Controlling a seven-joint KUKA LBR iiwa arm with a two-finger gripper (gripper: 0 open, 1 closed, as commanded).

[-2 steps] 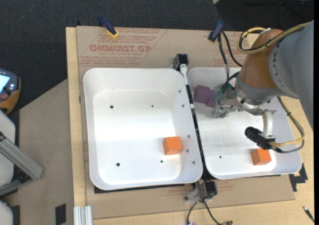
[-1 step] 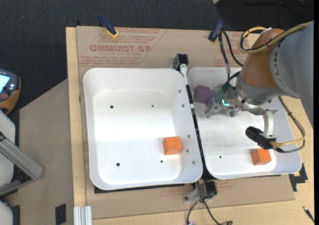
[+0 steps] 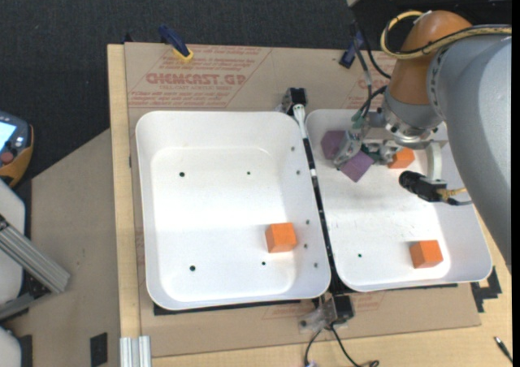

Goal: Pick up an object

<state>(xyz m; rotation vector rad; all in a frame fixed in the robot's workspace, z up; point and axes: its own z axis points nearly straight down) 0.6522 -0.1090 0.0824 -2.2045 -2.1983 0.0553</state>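
Reaching in from the right, the arm hangs its end effector low over the far end of the right bin, seemingly to take a purple block lying just beneath it. Whether it is open, or grips anything, I cannot tell. That block is dull purple, tilted, with a second purple piece beside it. Orange blocks sit near it, at that bin's near corner, and in the left bin
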